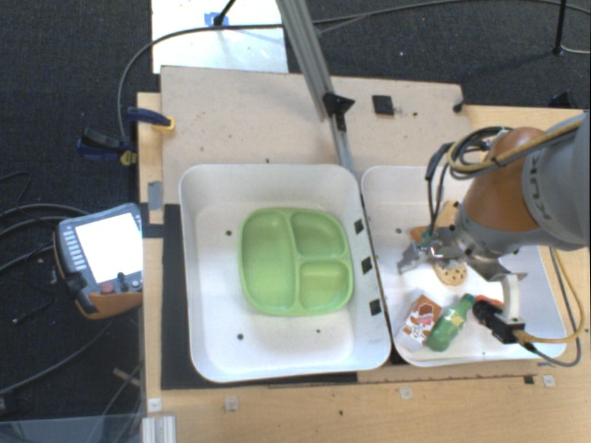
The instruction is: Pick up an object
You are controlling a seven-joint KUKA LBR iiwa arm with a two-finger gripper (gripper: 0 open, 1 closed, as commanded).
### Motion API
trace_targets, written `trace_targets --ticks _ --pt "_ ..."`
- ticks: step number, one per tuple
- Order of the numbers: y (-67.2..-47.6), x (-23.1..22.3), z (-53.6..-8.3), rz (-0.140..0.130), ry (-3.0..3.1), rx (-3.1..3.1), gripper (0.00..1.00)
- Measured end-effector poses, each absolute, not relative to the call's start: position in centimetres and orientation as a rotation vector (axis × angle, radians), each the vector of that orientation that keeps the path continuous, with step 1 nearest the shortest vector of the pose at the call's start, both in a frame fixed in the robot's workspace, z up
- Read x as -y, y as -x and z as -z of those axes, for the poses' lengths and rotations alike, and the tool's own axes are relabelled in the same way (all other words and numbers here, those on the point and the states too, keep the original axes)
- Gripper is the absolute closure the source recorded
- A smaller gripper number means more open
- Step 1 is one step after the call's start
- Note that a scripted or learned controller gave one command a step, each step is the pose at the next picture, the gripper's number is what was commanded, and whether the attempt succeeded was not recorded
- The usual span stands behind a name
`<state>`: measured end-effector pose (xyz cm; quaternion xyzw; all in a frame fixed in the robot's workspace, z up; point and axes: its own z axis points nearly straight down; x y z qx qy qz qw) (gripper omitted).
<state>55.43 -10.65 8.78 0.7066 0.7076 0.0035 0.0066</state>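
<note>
A: Layout, big to small?
B: Left bin (208,275) has a green divided tray (297,261) mid-floor, apart from the walls w/ bare floor all round. Arm (526,192) comes in from the right over right bin (388,201); far half bare.
A: Gripper?
B: Gripper (450,264) sits low over the bin's middle, above a tan cookie-like piece (452,272). Can't tell its state or any hold.
A: Objs?
B: Green bottle (450,322) near front rim, touching a red-white packet (421,319) on its left.
</note>
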Motion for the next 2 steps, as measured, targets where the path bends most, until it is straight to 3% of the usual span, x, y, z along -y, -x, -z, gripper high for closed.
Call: trace_targets --ticks 1,2 --pt "-55.7 10.9 -10.3 -0.016 -2.205 -2.204 1.0" --pt "-56.0 11.4 -16.6 -0.006 -2.214 -2.221 1.0"
